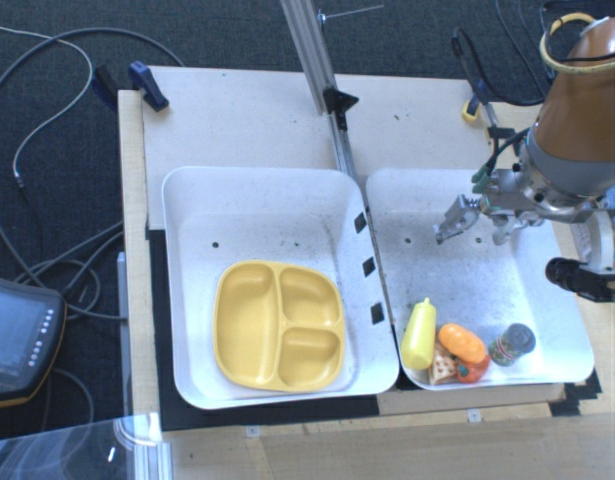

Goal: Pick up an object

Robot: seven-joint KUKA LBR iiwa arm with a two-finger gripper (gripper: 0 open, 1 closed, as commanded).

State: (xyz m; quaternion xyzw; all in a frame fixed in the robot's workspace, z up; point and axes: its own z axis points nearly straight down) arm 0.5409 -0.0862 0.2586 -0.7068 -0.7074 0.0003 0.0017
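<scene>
While the grey two-finger gripper (479,221) hangs over the bare upper floor of the right white bin (577,368), its fingers look spread and empty — well apart from the objects. A yellow plastic bottle (419,334), orange toy (463,346) and small dark-lidded jar (511,344) crowd the near wall — descending there risks clipping a neighbour or the rim.

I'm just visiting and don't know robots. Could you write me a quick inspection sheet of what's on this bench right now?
Surface: bench bears a left bin and right bin.
Job's things: yellow bottle, orange toy, small can, clustered at the right bin's near edge.
Clutter: yellow tray in the left bin.
Grippers: gripper over the right bin, holding nothing.
Cables: loops on the floor, left.
Surroundings: metal pole; screen.
</scene>
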